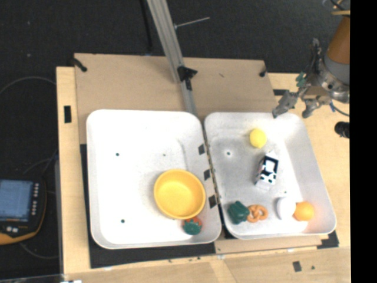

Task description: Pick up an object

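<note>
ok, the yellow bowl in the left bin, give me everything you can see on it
The yellow bowl is round, uniformly yellow, plastic-looking with a smooth matte surface and a thicker rim. It sits upright, opening up, with nothing visible inside. It rests on the floor of the left bin, in the near-right part, close to the divider between the bins. A small green and red object lies right at its near edge, seemingly touching it. The hand is far off, over the right bin's far corner.

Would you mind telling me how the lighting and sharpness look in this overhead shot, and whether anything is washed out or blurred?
In the camera view, light is even and soft; the two white bins look bright, near washed out, with faint shadows. The yellow bowl and yellow ball read clearly. The gripper at the right bin's far corner is slightly soft, its fingers hard to resolve. The dark floor loses detail.
</note>
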`<state>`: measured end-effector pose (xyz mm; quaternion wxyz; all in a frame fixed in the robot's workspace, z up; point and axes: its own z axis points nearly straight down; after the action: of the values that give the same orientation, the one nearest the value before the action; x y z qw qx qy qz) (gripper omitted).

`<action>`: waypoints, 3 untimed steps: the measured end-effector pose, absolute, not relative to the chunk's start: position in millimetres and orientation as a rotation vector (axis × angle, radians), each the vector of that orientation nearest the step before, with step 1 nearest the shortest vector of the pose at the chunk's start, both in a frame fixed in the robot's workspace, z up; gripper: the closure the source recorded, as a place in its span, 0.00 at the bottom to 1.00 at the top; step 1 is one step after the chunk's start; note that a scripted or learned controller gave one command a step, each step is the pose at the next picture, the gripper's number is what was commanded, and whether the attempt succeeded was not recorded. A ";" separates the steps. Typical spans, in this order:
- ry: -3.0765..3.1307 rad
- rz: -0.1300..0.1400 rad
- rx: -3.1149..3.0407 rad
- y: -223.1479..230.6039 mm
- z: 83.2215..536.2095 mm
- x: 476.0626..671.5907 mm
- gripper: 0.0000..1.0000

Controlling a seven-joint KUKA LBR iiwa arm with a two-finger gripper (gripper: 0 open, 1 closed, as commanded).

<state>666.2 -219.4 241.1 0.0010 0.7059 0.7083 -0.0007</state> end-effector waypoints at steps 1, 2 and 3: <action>2.225 -0.004 2.215 -219.7 241.2 666.1 0.00; 2.222 -0.006 2.222 -227.5 188.7 667.0 0.00; 2.227 -0.005 2.217 -223.2 144.9 668.9 0.00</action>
<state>668.9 -223.2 144.9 -0.0003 0.7055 0.7087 -0.0017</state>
